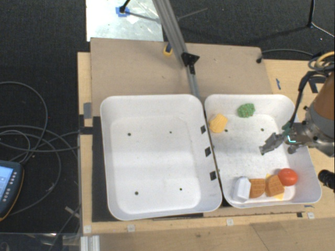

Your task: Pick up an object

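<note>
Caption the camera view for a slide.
Hand hovers over the right bin, near red ball and green lump.

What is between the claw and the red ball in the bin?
Nothing that shows. The claw hangs over bare white floor in the right bin, and the red ball sits nearer the camera by the front rim, touching an orange waffle piece. Only bare floor lies between claw and ball.

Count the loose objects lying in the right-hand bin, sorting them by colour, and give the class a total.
Green: 1, the green lump
Yellow: 1, the yellow block
White: 1, the white object
Orange-brown: 2, the left orange piece and the right orange piece
Red: 1, the red ball
Total: 6
</note>
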You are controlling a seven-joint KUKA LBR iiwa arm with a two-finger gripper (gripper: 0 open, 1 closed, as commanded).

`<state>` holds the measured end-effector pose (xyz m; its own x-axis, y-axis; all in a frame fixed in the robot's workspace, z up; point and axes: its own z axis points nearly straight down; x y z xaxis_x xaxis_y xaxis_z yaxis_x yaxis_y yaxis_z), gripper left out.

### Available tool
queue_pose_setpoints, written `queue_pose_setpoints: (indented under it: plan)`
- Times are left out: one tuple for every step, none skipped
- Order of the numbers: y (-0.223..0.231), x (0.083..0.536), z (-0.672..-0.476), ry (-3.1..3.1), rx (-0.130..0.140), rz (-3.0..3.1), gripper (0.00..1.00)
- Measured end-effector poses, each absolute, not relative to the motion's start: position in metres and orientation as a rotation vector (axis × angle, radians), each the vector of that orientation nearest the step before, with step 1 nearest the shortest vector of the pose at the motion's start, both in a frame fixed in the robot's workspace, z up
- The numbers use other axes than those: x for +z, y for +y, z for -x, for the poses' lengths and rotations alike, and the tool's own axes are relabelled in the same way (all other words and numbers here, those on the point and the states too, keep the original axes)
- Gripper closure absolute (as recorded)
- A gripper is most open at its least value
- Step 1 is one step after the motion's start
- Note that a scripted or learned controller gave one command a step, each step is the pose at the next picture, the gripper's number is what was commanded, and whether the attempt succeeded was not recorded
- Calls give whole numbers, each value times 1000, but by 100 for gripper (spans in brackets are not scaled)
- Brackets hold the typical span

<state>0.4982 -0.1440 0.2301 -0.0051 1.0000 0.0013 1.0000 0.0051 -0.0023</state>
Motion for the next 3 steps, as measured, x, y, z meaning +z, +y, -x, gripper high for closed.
queue_pose_setpoints:
  plan:
    - [-144,232,-499,-2225,-2,2219,0]
    - [-145,170,-503,-2218,3,2219,0]
    - [-135,121,-502,-2219,2,2218,0]
